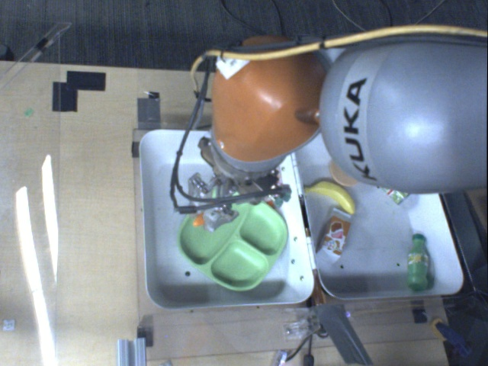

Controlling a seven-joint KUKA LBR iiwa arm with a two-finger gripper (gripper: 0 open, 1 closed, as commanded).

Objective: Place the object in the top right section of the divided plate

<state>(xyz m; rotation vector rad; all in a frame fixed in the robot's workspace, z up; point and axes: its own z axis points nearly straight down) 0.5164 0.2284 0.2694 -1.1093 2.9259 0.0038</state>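
A: Pale wood bench (76, 204), dark floor behind. Two white bins side by side: left bin (152, 227) with a green plate (244, 265), right bin (381, 280) with the spare goods.

B: Spare goods meaning?

A: Banana (335, 195) near the shared wall, carton (333, 236) just below, green bottle (417, 261) towards the far right corner. All well apart from the plate (so probably not in play).

B: And the arm (396, 105)?

A: Reaches in from the right, hangs over the left bin. Orange band straight above the gripper (217, 213), hiding much of it. Gripper low over the plate's upper left part, probably placed there to work on something at that spot.

B: Open or shut?

A: Cannot tell. Seen from above, under the wrist and a loop of cable; no clear view of any gap.

B: Holding anything?

A: Cannot say either. Small orange bit (199, 221) just beside the gripper, at the plate's upper left edge. Likely the object, though too small to name. Touching the gripper or merely beside: unclear.

B: So the task?

A: Judged not done. Top right section (263, 231) shows bare green, and the orange bit sits on the wrong side. Next: a firm hold needed, then a short carry rightwards across the ridge. Risk: a slip off such a tiny piece.
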